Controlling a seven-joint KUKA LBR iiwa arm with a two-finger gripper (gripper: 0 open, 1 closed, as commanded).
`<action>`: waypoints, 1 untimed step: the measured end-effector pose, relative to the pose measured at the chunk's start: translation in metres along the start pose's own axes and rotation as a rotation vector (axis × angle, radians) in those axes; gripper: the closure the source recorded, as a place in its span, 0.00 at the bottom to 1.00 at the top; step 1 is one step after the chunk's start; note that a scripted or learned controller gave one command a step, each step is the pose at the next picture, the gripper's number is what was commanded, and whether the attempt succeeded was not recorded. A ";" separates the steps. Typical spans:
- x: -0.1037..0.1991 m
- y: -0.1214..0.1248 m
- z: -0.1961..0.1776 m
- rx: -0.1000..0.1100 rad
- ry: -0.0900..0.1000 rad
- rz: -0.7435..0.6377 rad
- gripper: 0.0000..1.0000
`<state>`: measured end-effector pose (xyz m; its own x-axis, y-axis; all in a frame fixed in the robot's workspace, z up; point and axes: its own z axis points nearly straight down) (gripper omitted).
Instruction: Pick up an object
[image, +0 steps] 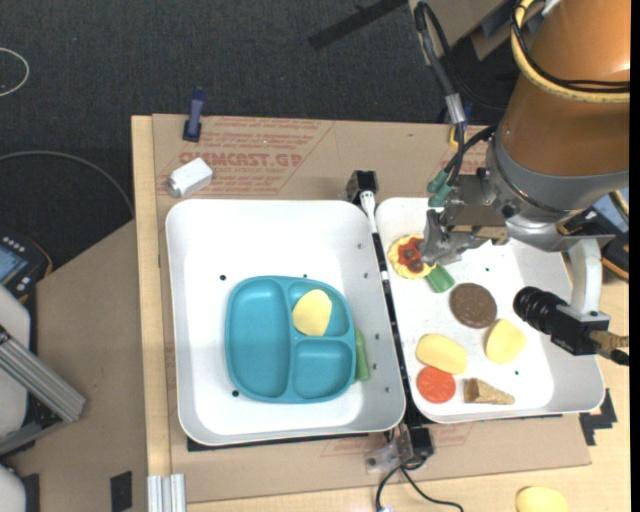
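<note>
My gripper (435, 252) is low in the right bin (560, 400), at its far left part, right over a red and yellow toy (407, 256) and a small green piece (440, 279). The arm's bulk covers the fingertips. Nearer the front of that bin lie a brown disc (472, 305), two yellow pieces (441, 352) (505, 341), a red round piece (435, 384) and a tan wedge (488, 393). In the left bin (200, 300) a teal divided plate (285, 340) carries a yellow piece (312, 312).
A green strip (361, 355) lies beside the plate's right edge. A black cylinder (545, 310) on the arm hangs over the right bin's right side. A white block (190, 178) and a blue clip (194, 114) sit on the cardboard behind the left bin.
</note>
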<state>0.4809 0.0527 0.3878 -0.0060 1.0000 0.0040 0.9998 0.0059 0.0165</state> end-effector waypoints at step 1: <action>-0.034 0.083 0.096 0.020 -0.006 0.010 1.00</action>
<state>0.5661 0.0194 0.2936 0.0038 1.0000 -0.0020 1.0000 -0.0038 -0.0036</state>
